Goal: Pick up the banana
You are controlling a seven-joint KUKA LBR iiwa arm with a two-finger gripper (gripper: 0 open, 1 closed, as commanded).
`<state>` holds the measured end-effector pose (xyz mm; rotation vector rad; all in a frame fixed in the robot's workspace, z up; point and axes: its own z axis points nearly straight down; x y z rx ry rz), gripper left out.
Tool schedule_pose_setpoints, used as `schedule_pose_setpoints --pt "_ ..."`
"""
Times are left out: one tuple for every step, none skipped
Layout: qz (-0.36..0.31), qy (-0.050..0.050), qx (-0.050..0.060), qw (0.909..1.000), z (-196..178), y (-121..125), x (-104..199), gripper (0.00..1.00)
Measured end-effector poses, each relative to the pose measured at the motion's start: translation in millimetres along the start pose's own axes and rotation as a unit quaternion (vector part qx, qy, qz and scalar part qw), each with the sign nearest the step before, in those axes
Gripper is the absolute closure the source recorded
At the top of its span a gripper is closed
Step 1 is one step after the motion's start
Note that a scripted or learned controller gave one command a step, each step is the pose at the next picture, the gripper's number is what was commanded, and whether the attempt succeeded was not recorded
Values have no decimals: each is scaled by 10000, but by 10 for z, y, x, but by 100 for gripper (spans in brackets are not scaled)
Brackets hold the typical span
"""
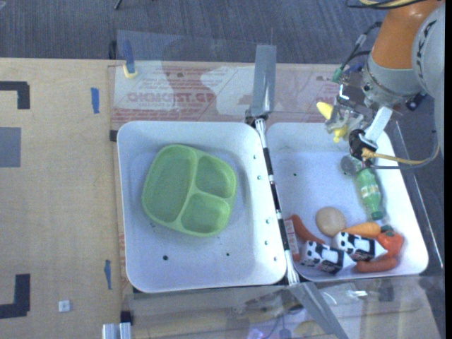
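Note:
The yellow banana [333, 119] hangs above the far edge of the right bin [304, 168]. Its ends stick out on either side of my gripper [343, 121], which is shut on it. The grey arm with its orange band [399, 34] reaches in from the upper right, over the bin's far right corner. Part of the banana is hidden behind the fingers.
A green divided plate [189, 189] lies in the left bin [141, 260]. The right bin's near right corner holds a green bottle [369, 193], a beige round item [330, 221], a carrot [367, 228], red pieces [381, 261] and black-and-white toys [321, 255].

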<state>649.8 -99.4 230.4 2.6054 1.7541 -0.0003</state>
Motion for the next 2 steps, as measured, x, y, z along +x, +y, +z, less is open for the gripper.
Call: schedule_pose_setpoints --pt "-558 -2 -8 9984 -1556 157 -201 100" --pt "-316 -4 12 9995 -241 183 -2 100"
